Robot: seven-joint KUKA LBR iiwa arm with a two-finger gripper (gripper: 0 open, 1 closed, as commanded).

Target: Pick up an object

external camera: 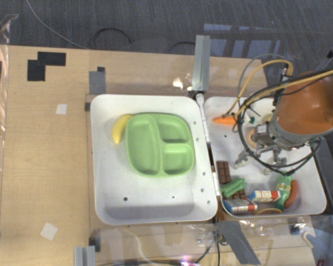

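Near edge of the right bin (321, 204): a jumble of toy food, hard to separate. Approx count there: 1 green leafy piece (232, 188), 1 brown chocolate bar (223, 172) on end by the divider, 1 small bottle w/ red-white label (265, 195), 1 red-capped tube (241, 208) below it, 1 reddish sausage (293, 193) at the right, 1 green bit (282, 180) above the sausage. A tan rim (266, 210) pokes out under the pile; can't tell what it is.

Mid bin: the gripper (263, 155) hangs over bare white floor, just above the pile, nothing visible between its fingers. Fingers are thin, tangled w/ black cables; can't tell whether they're apart or together. The arm's orange band (309, 111) blocks the bin's right part; yellow and black hoses loop over the top.

Far end of that bin: 1 orange carrot (224, 121), right tip hidden behind cables.

Left bin (108, 201): 1 green divided plate (159, 144), 3 compartments, and 1 yellow banana (120, 127) touching its left edge, partly tucked under the plate.

Beyond: 2 black tape marks (44, 64) on the wooden bench (39, 159), a third cut off at the left edge.
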